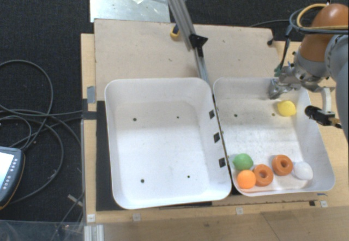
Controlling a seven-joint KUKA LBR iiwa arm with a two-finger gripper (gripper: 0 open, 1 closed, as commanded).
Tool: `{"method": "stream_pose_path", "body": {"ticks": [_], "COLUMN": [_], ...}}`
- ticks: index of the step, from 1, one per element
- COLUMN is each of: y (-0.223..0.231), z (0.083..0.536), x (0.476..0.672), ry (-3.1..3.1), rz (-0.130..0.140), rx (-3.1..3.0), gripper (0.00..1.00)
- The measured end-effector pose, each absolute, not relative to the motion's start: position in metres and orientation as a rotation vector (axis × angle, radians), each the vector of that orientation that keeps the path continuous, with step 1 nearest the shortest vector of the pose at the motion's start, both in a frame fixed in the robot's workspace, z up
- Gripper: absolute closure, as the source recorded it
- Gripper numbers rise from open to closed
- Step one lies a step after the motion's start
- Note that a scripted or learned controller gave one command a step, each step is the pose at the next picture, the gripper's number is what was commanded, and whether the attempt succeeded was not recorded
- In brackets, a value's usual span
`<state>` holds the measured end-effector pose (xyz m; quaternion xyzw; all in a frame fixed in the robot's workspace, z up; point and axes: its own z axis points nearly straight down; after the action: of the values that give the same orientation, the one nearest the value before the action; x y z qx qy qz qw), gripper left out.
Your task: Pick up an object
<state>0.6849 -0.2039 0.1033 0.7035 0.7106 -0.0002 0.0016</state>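
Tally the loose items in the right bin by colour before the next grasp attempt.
Yellow: 1, the yellow ball
Green: 1, the green ball
Orange: 3, the orange ball and two orange rings
White: 1, the white object
Total: 6

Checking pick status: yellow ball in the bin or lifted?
In the bin. The yellow ball lies on the right bin's floor, beside the claw.

Black cables [32, 109] and a tablet [8, 174] left of the bench [142, 52].
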Motion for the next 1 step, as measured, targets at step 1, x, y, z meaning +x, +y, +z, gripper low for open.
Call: {"method": "stream_pose_path", "body": {"ticks": [1], "y": [-0.1970], "z": [0.1518], "x": [0.6843], "ry": [2.223], "rz": [0.006], "rx": [2.210], "gripper": [1.00]}}
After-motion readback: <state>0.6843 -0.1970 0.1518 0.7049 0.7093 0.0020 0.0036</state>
